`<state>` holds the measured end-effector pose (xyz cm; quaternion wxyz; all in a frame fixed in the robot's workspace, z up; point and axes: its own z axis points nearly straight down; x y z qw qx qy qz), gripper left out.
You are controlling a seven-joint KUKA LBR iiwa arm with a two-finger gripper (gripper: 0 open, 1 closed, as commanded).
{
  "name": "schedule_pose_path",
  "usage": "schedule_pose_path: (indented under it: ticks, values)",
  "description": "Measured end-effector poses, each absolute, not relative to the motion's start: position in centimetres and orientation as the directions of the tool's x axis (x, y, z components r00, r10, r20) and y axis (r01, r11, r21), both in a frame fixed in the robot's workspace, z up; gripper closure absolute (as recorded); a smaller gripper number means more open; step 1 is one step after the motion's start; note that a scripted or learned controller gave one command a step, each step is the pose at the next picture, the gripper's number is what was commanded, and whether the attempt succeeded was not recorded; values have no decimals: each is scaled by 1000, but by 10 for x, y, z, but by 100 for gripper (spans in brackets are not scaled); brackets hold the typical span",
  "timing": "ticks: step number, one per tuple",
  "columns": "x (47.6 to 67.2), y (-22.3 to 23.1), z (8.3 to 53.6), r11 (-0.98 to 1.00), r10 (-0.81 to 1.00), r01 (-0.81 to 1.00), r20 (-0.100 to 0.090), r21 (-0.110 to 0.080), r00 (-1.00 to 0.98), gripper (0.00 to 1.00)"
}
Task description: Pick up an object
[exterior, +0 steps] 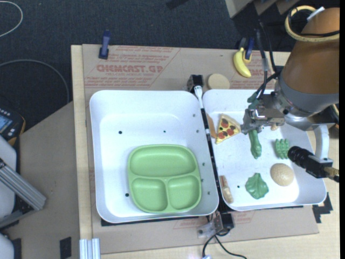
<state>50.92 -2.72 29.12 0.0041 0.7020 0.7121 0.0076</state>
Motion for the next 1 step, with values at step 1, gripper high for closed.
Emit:
schedule_pose_path:
  ticks: [1]
  values:
    - [515,71,388,14,1000,1000,5,14,-14,100]
